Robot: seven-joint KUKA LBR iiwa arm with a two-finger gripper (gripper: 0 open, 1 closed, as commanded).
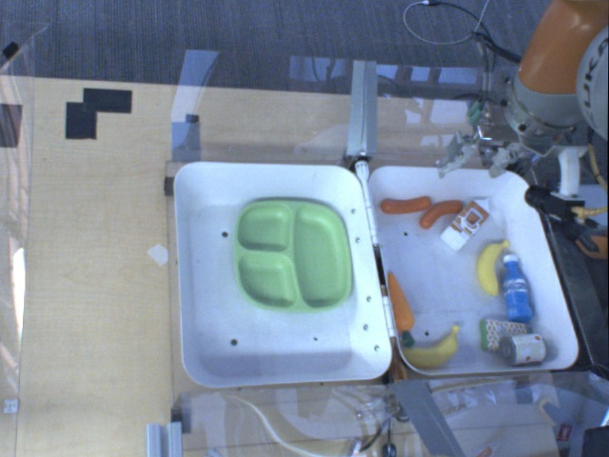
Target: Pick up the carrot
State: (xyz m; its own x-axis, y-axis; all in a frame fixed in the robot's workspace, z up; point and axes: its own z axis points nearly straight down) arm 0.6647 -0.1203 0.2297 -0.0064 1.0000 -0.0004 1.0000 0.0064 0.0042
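Carrot (400, 302) lies against right bin's (547, 246) left wall, just above a banana (433, 347). Tool (476, 152) hovers over bin's far rim, fingers spread, grasping nothing.

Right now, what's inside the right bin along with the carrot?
The right bin holds the carrot, two sausages, two bananas, a blue bottle, a small carton and a can. Nothing covers the carrot.

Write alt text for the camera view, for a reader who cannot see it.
The carrot lies against the left wall of the right bin, untouched, while the gripper hovers open above that bin's far edge. The same bin holds two bananas, sausages, a bottle; the left bin holds a green divided plate.
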